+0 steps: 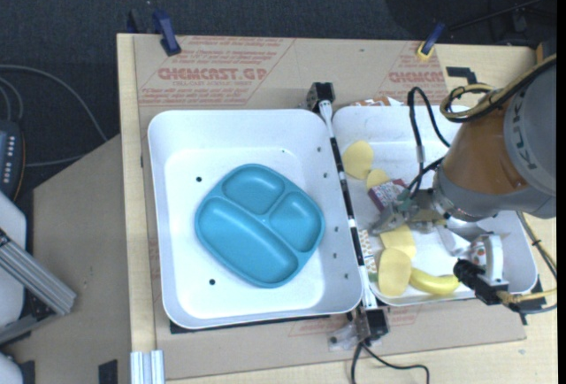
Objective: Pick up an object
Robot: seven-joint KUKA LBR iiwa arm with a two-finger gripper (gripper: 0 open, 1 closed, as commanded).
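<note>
Two white bins sat side by side on the counter (221, 72). Left bin (177, 143) carried a blue divided plate (258, 223), lying flat near its middle. Right bin (389, 121) carried the small pieces: a yellow banana (433, 283) at the near edge, pale yellow rounded pieces (394, 272) just beside it, another yellow piece (358, 159) farther back, and a small purple-and-white packet (386, 194) between them. Grey arm (495, 161) reached in over the right bin. Hand (402, 216) hung low among the clutter, close above the packet and the pale pieces; could not tell how far apart its tips stood, nor whether anything sat between them. Best approach, judged from here: drop straight down on one separated piece, such as the banana, keep clear of the bin wall, close firmly, lift slowly.
</note>
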